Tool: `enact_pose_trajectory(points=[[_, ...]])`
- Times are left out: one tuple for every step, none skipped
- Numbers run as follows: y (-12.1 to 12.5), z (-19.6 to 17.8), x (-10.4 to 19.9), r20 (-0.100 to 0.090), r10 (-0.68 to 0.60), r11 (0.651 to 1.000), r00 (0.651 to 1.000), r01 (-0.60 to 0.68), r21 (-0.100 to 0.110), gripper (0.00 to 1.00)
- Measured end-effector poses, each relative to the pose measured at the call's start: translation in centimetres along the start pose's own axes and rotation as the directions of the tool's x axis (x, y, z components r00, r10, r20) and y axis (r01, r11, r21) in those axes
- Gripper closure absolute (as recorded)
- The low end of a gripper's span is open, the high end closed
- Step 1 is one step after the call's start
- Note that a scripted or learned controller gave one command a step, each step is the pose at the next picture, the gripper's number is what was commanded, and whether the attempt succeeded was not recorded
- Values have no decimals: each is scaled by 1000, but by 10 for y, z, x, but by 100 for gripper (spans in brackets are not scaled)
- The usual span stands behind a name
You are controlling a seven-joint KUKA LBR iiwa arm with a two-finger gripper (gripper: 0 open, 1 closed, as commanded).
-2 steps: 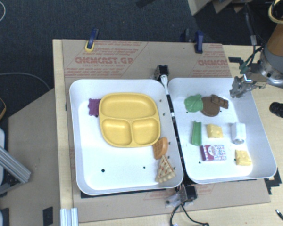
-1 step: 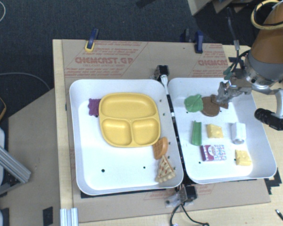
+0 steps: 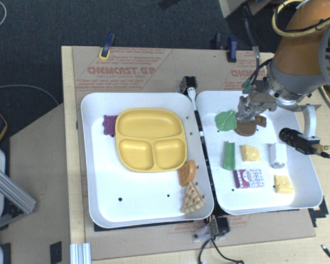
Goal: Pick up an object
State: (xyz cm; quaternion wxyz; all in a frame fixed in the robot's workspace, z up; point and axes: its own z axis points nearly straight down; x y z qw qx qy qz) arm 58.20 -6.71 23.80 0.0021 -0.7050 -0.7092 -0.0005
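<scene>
My gripper (image 3: 248,113) hangs low over the back of the right bin (image 3: 302,199), reaching in from the right. Directly under it lies a brown rounded item (image 3: 246,128), and a green leaf-shaped piece (image 3: 226,120) sits just to its left. The gripper's body hides where its tips meet these two, so I cannot tell whether it touches either. Further forward in the same bin lie a green stick (image 3: 229,155), a yellow wedge (image 3: 250,153), a small silver can (image 3: 277,155), a purple packet (image 3: 248,178) and a yellow block (image 3: 284,184).
The left bin (image 3: 99,202) holds a yellow divided plate (image 3: 151,139), a purple piece (image 3: 109,125) at its left, and an orange bread piece (image 3: 187,172) and a waffle piece (image 3: 192,198) at the front right. A black cable part (image 3: 296,139) juts beside the arm.
</scene>
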Motion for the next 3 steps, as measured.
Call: enact_pose_trajectory(points=[[0, -4, 58, 0, -1, 1000, 1000, 1, -1, 100], [-6, 16, 113, 1, 0, 1000, 1000, 0, 3, 100], [-26, 16, 148, 2, 1, 1000, 1000, -1, 2, 100]])
